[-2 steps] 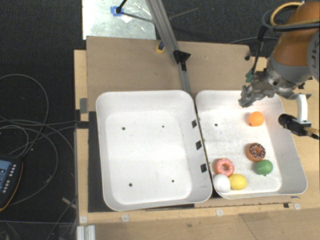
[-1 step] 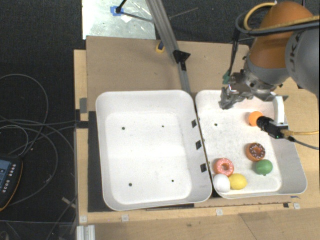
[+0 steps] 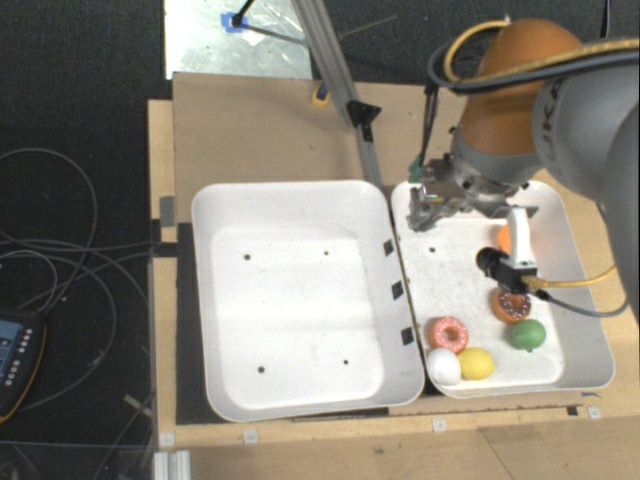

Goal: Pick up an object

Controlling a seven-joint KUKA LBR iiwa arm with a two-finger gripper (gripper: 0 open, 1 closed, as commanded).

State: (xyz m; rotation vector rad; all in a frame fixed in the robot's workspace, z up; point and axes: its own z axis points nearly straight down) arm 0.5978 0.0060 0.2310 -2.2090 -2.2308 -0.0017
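Note:
The right bin (image 3: pixel 575 363) holds several small items along its near side: a pink frosted donut (image 3: pixel 447 333), a white ball (image 3: pixel 443 367), a yellow lemon (image 3: pixel 477 364), a green round fruit (image 3: pixel 527 335) and a brown chocolate donut (image 3: pixel 511 306). An orange piece (image 3: pixel 504 238) shows partly behind the wrist bracket. My gripper (image 3: pixel 424 206) hangs over the far left corner of the right bin, well away from the items. Nothing shows between its fingers.
The left bin (image 3: pixel 295 298) lies beside the right one, its rim meeting it at black clips (image 3: pixel 397 289). A grey pole (image 3: pixel 335 58) slants across the back of the bench. Cables lie on the floor at left.

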